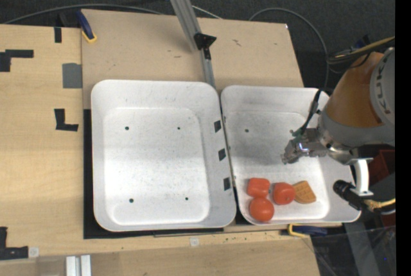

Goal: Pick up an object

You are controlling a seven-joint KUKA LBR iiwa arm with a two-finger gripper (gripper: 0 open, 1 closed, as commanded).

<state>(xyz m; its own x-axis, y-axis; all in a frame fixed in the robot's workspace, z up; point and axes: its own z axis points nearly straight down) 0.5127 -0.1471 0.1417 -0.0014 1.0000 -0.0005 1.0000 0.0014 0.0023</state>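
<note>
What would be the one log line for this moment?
arm: over right bin | tool: low, above bin floor | objects: three red pieces, one orange piece, near corner | grasp: none seen

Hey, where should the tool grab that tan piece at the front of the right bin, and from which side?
Probably from straight above, across the tan piece's short width, pinching its near and far edges. A red piece touches its left side, and the bin wall stands close on its right, so fingers fit poorly there.
</note>
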